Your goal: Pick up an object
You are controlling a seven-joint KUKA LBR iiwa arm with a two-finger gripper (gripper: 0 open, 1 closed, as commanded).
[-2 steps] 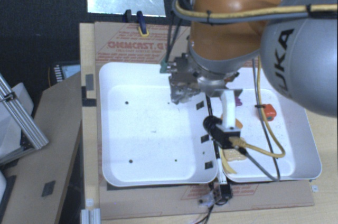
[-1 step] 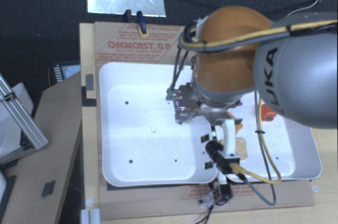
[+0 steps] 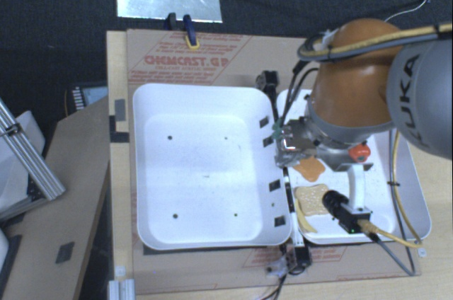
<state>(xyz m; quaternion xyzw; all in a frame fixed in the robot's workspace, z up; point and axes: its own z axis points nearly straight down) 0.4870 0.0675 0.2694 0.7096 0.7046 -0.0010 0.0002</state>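
We cannot tell how open the end effector (image 3: 289, 143) is or what it holds; the wrist (image 3: 354, 97) hides it at the 9 o'clock wall of the right shallow white plastic bin (image 3: 414, 199). The flat orange piece (image 3: 309, 168) and tan toast-like slice (image 3: 310, 198) lie at its 5 o'clock, a small red lump (image 3: 360, 150) at 3 o'clock; we judge a descent could clip that wall or skid off such thin things.

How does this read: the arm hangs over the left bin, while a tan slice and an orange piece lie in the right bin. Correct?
One slip: in the camera view the arm hangs over the right bin, not the left bin. The tan slice and the orange piece do lie in the right bin.
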